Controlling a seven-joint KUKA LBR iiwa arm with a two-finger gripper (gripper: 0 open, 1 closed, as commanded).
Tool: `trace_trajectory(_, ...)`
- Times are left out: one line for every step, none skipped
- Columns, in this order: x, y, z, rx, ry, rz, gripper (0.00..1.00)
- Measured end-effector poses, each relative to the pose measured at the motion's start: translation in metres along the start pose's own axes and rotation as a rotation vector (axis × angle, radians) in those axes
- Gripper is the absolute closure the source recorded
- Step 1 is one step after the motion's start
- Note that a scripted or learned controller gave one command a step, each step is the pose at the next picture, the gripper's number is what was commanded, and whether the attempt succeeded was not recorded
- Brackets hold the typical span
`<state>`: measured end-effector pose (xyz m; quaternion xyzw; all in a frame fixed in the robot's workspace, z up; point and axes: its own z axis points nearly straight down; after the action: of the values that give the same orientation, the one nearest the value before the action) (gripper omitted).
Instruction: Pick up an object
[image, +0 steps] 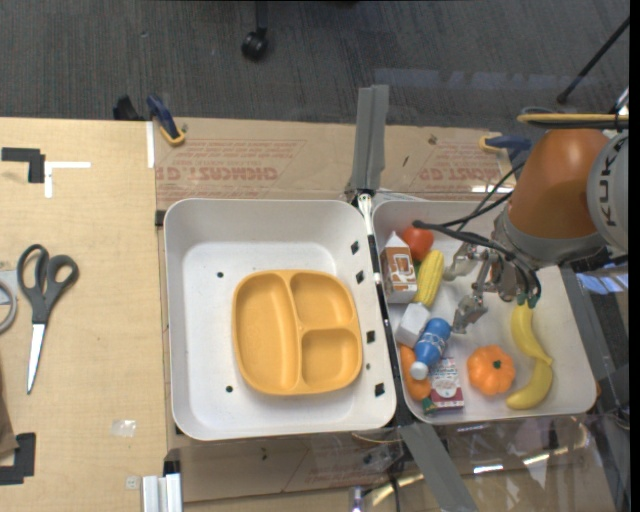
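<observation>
**Bench state: gripper over the right bin, nothing held**

Camera view, from above at a slant:

- Two shallow white bins side by side: left bin (190, 330), right bin (575, 395).
- In the left bin: one yellow divided plate (297, 331) with three compartments, lying flat near the bin's middle, nothing in any compartment.
- In the right bin, counted:
  - one banana (530, 355), curved along the right side;
  - one small orange pumpkin (491, 369), just left of the banana's lower end;
  - one ear of corn (430, 277), upright in the picture, in the upper left part;
  - one red round item (418, 241), above the corn, partly hidden;
  - one small carton (399, 274), just left of the corn, against the bin's left wall;
  - one white block (412, 322), below the carton;
  - one blue-and-white bottle (430, 343), tilted, touching the white block;
  - one red-and-white packet (446, 385), near the lower edge, left of the pumpkin;
  - one orange piece (408, 360) at the bottle's lower left, kind not discernible.
- One arm, reaching in from the right. Gripper (478, 295) over the right bin's middle, between corn and banana, above the pumpkin. Fingers apart, pointing down; nothing between them.
- Outside the bins, on the wooden bench at left: one pair of scissors (42, 300), handles at the top, blades pointing down.
</observation>
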<state>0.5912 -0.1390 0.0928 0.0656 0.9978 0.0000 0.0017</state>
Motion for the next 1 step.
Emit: trace_trajectory(0.0643, 0.0183, 0.0003, 0.000, 0.001, 0.017, 0.00)
